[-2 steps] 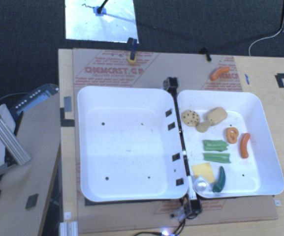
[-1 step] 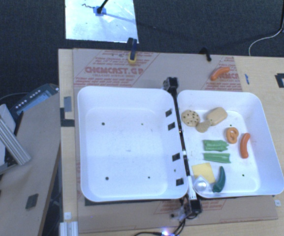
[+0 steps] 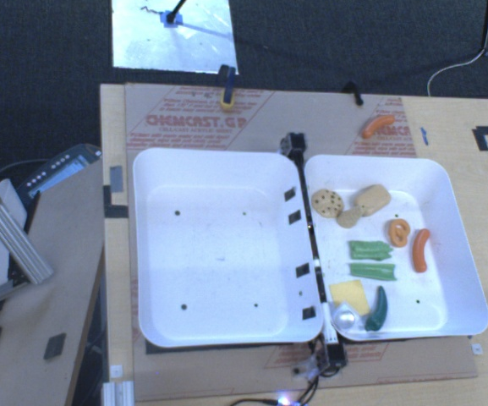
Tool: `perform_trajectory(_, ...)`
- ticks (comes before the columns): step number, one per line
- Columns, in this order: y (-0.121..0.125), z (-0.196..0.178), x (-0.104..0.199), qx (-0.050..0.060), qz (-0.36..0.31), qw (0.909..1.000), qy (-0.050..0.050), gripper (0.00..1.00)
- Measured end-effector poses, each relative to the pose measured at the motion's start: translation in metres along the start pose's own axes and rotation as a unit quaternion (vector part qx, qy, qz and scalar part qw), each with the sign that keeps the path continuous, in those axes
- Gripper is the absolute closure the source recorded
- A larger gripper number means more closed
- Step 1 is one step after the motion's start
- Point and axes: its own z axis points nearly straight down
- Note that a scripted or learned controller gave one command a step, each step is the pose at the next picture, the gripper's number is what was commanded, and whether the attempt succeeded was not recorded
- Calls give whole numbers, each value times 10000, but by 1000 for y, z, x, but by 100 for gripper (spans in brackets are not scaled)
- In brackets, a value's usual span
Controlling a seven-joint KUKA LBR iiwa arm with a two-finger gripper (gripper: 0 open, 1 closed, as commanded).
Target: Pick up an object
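Bench with two bins, seen at the opening step of the pick: nothing is lifted yet, and we judge that the approach has not begun. We cannot tell the state of the gripper, whether wide, narrow or holding anything. The candidate things all lie in the right bin (image 3: 459, 227), the bin on the side from which the arm reaches in; the left bin (image 3: 142, 227) lies beyond it, farther from the tool's entry. Closest to that entry side we note a red sausage (image 3: 420, 250) with an orange ring (image 3: 398, 232) just beside it; farther in lie two green pods (image 3: 370, 249), a tan lump (image 3: 370, 200) and a speckled cookie (image 3: 326, 201); against the far wall sit a yellow block (image 3: 349, 294), a dark green piece (image 3: 378, 309) and a shiny bit (image 3: 342, 317). A second sausage (image 3: 379, 126) rests on the board outside the bins. For the next move we judge that the tool must come down over one thing with room on both sides; the red sausage looks the easiest, though the ring crowds it. The shiny bit is too small and bright to identify, the tan lump's exact form is unclear, and we cannot tell whether the dark green piece touches the yellow block.
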Motion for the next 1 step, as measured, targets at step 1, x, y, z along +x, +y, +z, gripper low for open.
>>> perform_trajectory(1, -49, 308, 2, 75, 1, 10000, 22, 100)
